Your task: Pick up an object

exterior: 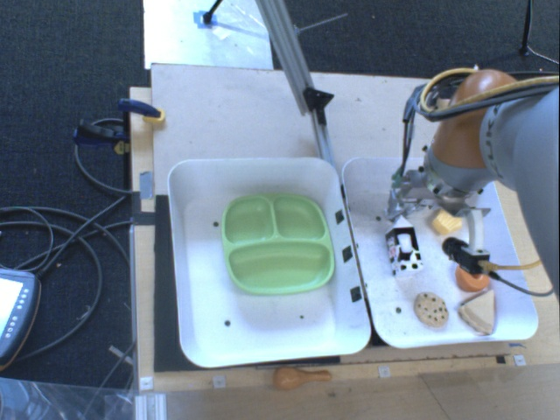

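While the arm (516, 129) reaches in from the right, its grey body and orange band hang over the right bin (372, 234), one of two shallow white bins sitting side by side on a pale bench (227, 112). At the end of the arm, the gripper (402, 206) points down over the upper left part of the right bin. Whether its jaws are apart or together cannot be told from this angle, and nothing can be seen between them.

Just below the gripper lies a small black-and-white carton (404, 252), near the bin's left wall. To the right of the gripper, partly under the wrist, sits a yellow block (446, 222). Lower and further right is an orange piece (472, 279), with a black fitting on the arm just above it. Near the bin's front edge lie a round cookie (430, 310) with dark chips and, beside it to the right, a tan sandwich wedge (479, 311).

The left bin (188, 261) holds a light green plate (278, 243) with three compartments, lying flat in the middle.

A metal pole (289, 46) slants across the bench from the top of the view down to the gap between the bins. Off the bench's left side, black cables (52, 234) loop over dark carpet, and a blue clamp (131, 112) grips the bench's edge. In front of the bins, a small brown wooden piece (297, 376) lies on the bench's front strip.
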Motion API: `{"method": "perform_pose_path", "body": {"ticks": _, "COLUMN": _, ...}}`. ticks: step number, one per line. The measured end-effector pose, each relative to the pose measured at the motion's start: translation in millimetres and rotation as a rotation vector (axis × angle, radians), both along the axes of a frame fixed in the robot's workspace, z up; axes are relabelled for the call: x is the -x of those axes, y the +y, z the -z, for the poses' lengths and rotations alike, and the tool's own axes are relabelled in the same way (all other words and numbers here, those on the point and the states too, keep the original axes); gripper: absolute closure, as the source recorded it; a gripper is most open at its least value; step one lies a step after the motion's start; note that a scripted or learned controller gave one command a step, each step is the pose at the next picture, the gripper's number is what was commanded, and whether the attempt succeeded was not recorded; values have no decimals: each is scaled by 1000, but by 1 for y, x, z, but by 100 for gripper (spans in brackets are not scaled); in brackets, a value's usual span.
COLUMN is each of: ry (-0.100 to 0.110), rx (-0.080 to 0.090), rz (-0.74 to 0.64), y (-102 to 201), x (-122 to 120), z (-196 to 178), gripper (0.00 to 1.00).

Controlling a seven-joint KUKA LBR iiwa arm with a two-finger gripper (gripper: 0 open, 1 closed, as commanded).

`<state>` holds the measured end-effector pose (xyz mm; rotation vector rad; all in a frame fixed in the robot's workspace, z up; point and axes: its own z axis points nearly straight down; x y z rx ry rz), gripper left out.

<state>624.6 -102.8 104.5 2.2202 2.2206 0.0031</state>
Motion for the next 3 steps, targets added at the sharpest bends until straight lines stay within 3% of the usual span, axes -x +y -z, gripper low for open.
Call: {"method": "perform_pose_path", "body": {"ticks": 3, "ry": -6, "rx": 2, "rz": -7, "y": 4, "x": -7, "z": -184, "gripper": 100}}
